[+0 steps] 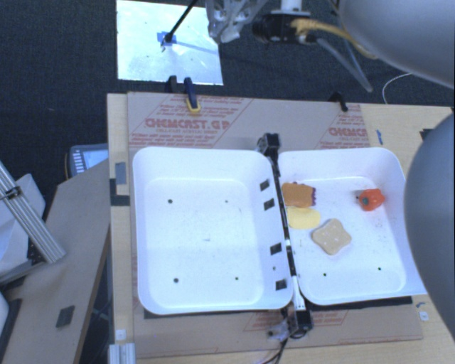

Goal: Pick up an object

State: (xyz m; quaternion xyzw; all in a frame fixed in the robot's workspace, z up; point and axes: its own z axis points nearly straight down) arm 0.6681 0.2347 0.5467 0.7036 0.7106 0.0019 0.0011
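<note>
Tool [229,21] raised beyond far edge, grip state cannot tell | pale square biscuit-shaped toy [331,236] unpicked in right white bin [389,165] | pick pending

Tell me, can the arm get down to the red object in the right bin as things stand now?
Probably yes. The red object lies alone near the far right of the right bin, apart from the other pieces, with nothing over it. The gripper is up beyond the bins.

light: bright, even | shadows: faint | glare: metal sheet [169,41] | blur: near arm [430,220]
</note>
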